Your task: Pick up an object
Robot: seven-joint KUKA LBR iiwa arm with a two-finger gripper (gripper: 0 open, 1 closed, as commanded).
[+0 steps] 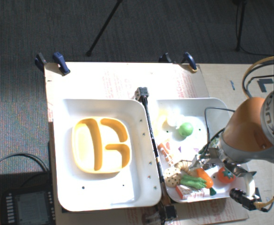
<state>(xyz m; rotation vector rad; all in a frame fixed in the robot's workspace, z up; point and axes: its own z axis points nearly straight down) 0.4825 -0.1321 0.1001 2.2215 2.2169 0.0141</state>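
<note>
Two shallow white plastic bins sit side by side on a white-topped bench (123, 76). The left bin (76, 109) holds a yellow divided plate (101, 145) with three compartments, lying flat near the bin's middle. The right bin (200, 108) holds a scatter of small toy foods. A round green ball-like piece (186, 129) lies toward the far half of that bin, with a pale yellowish piece (170, 121) just beside it on its left. Nearer the front, close to the wall shared with the left bin, lies a small orange-and-white packet (164, 150), and below it a tan biscuit-like piece with dark spots (171, 177). An orange carrot-shaped toy (203, 174) and a green leafy piece (194, 182) lie touching one another in the front part of the bin, and a red-orange tomato-like toy (225, 174) sits just to their right.

The grey arm with its orange band (249, 125) reaches in from the right and hangs over the right bin's near-right part. Its gripper (206, 159) sits low, just above the carrot and the cluster around it. Whether its jaws are apart or together cannot be told from this angle, and no object is plainly seen between them.

Blue clamps (60, 62) hold the bench top's far edge.
</note>
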